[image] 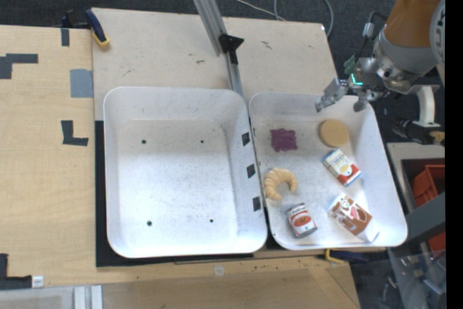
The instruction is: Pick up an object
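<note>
One fixed camera looks down at a slant from above on both white bins [116,155].

Robotics lab, wooden tabletop [43,155] marked with grey tape patches [81,82], two white bins [173,101] side by side, aluminium camera mast [206,3], loose cables [304,0] on dark carpet, orange-banded industrial arm [409,25]
</note>
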Controlling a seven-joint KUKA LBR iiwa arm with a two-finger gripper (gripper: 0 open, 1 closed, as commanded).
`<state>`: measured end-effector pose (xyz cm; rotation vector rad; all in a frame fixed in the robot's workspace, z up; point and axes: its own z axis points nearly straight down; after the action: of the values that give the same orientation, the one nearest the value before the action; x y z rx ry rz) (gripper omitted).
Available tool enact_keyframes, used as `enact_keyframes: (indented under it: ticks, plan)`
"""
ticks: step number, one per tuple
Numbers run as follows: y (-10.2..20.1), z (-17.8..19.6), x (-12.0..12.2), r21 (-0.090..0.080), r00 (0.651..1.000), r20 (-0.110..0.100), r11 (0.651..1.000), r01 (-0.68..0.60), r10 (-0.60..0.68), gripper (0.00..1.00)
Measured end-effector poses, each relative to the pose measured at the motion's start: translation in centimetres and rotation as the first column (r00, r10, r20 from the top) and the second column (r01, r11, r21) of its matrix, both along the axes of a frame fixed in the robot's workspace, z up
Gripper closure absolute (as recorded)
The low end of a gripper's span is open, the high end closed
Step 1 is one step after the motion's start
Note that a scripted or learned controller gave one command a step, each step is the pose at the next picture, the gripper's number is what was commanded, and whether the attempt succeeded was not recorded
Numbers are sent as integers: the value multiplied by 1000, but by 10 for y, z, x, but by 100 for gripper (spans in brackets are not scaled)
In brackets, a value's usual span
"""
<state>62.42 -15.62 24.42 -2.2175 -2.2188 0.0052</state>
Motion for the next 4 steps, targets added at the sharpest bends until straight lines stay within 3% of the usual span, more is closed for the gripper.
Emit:
enact_keyframes:
  ticks: [1, 2, 3, 4]
  plan:
    - [0, 3, 1, -2, 1000, 5, 1000, -2, 2, 0]
    - [3, -45, 8, -2, 1000, 0, 1000, -2, 2, 0]
    - [-1, -107, 0, -1, 1000, -2, 1000, 0, 0, 0]
    - [0, -157, 1, -2, 1000, 5, 1000, 0, 0, 0]
